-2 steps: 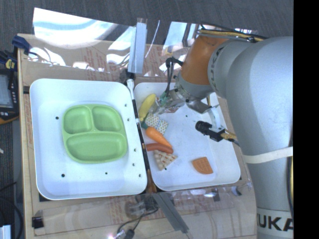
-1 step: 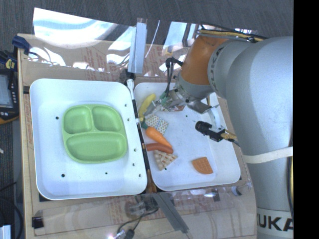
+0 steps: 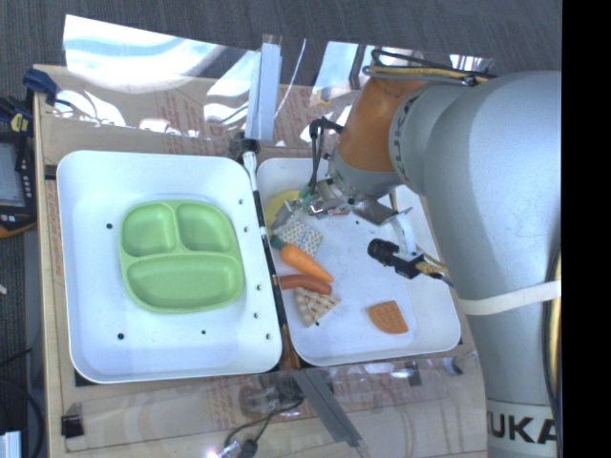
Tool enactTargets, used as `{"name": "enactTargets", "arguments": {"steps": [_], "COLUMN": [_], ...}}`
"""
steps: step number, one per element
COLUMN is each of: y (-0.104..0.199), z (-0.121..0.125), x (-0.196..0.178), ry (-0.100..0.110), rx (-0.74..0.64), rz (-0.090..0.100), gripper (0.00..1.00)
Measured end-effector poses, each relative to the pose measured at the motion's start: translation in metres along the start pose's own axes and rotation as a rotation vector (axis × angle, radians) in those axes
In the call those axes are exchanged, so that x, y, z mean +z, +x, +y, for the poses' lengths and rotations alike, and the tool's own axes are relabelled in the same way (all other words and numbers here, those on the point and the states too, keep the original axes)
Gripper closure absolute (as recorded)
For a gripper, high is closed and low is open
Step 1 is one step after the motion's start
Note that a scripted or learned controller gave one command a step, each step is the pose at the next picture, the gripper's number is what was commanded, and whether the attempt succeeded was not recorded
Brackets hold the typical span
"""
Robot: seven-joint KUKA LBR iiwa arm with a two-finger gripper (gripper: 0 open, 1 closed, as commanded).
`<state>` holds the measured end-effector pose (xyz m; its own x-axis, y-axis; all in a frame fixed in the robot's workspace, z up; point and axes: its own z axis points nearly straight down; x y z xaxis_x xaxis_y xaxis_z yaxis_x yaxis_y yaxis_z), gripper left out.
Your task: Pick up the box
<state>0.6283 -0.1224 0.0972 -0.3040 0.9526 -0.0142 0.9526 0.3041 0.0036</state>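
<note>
Probably light and stiff, the small patterned cardboard box (image 3: 297,234) suits a pinch across its short sides, though my end effector's (image 3: 320,197) state is unclear.

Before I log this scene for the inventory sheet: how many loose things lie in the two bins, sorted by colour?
Green: 1, the divided plate
Orange: 3, the carrot, the sausage, the cookie
Yellow: 1, partly hidden piece
Patterned: 1, the box
Tan: 1, the waffle wedge
Total: 7
</note>
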Motion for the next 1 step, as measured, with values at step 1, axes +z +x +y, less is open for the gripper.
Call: {"name": "enactTargets", "arguments": {"steps": [1], "y": [-0.002], "z": [0.0065], "x": [0.0002], "ry": [0.01], "rx": [-0.032], "rz": [0.002], "gripper": [0.0]}}
